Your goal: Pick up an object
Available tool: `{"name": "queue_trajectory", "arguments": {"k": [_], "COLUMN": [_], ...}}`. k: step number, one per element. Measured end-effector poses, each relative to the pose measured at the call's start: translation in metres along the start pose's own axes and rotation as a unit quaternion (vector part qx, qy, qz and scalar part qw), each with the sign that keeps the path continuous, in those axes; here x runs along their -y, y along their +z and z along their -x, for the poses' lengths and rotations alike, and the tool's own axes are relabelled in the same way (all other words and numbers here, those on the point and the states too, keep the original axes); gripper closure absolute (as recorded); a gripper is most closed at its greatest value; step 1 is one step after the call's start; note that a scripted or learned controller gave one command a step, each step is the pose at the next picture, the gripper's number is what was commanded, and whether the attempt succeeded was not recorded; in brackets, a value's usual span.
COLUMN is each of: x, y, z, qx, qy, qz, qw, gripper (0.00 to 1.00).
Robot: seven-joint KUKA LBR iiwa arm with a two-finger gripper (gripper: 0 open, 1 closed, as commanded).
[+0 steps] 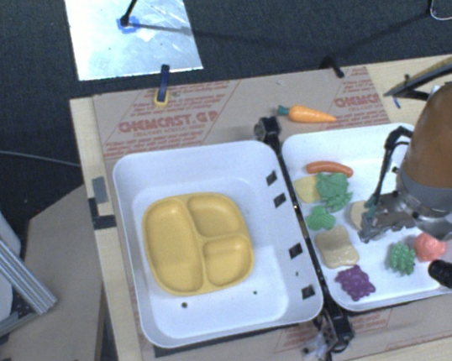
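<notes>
The right bin (pixel 356 142) holds toy foods: a red-orange sausage (pixel 329 168), a large green broccoli (pixel 334 188), a smaller green piece (pixel 320 220), a pale bread slice (pixel 336 246), purple grapes (pixel 355 281), a green leafy piece (pixel 401 257) and a pink-orange piece (pixel 429 247). My gripper (pixel 371 225) hangs low in this bin, right of the bread slice and above the green leafy piece. Nothing shows between its fingers.
The left bin (pixel 198 164) holds a yellow divided plate (pixel 197 241). A toy carrot (pixel 306 113) lies on the cardboard behind the bins. A black clip (pixel 267 128) sits at the bins' shared far corner. The arm covers the right bin's right side.
</notes>
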State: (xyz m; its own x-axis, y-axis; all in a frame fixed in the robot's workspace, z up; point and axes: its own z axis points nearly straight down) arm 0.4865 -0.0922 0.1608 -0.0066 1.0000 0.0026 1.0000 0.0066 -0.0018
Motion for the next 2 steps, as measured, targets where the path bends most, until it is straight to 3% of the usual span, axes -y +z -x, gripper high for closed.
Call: {"name": "queue_trajectory", "arguments": {"k": [1, 2], "x": [-0.002, -0.003], "y": [-0.025, -0.106], "z": [-0.05, -0.111], "qx": [0.0, -0.001], "qy": [-0.001, -0.003], "qz": [0.003, 0.006], "qw": [1.0, 1.0], "gripper": [1.0, 1.0]}}
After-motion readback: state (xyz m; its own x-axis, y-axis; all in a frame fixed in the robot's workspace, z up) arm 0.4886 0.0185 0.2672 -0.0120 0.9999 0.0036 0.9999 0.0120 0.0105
